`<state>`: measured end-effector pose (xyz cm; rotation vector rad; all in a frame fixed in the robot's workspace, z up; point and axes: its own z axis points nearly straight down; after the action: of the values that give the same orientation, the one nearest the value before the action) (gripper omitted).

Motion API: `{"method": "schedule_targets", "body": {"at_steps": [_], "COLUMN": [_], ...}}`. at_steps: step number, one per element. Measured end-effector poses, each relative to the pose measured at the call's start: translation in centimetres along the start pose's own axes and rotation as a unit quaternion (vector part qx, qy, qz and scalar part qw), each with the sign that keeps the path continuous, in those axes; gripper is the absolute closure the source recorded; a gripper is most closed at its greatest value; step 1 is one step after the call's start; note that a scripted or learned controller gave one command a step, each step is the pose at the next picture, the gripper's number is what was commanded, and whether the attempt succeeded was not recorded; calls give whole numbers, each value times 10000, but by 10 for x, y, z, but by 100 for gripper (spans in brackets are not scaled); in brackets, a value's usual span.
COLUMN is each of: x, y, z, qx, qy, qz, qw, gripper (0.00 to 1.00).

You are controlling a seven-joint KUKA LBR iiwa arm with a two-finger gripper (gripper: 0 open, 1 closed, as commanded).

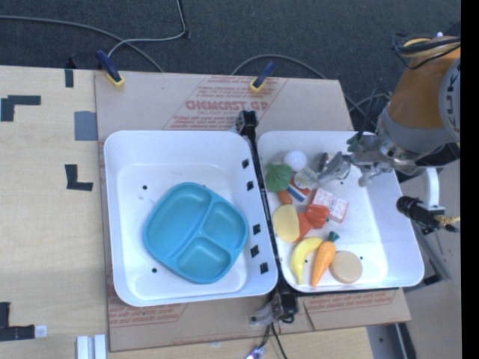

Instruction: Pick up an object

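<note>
Nearest the lens, along the front wall of the right bin [404, 275], sit a banana [301, 256], a carrot [322, 259] and a tan round piece [346, 267]. Behind the carrot lie a yellow disc [286, 223], a red piece [316, 216], a red-and-white box [330, 203], a green piece [278, 176] and a white ball [296, 159]. The pincer [334, 164] hangs above the box, grasping nothing; whether it is released or clenched cannot be told. Left of the carrot, the other bin [120, 200] holds a blue divided plate [196, 232].
</note>
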<state>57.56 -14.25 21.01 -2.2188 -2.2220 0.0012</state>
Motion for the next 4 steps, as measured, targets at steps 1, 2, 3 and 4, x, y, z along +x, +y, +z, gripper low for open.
{"method": "schedule_targets", "body": {"at_steps": [1,2,3,4], "x": [9,30,40,40], "y": [87,11,74,74], "z": [103,124,124,115], "qx": [-86,-9,34,56], "qy": [-25,-5,-61,-51], "qz": [-7,7,24,21], "qw": [10000,10000,10000,10000], "gripper": [0,0,0,100]}}
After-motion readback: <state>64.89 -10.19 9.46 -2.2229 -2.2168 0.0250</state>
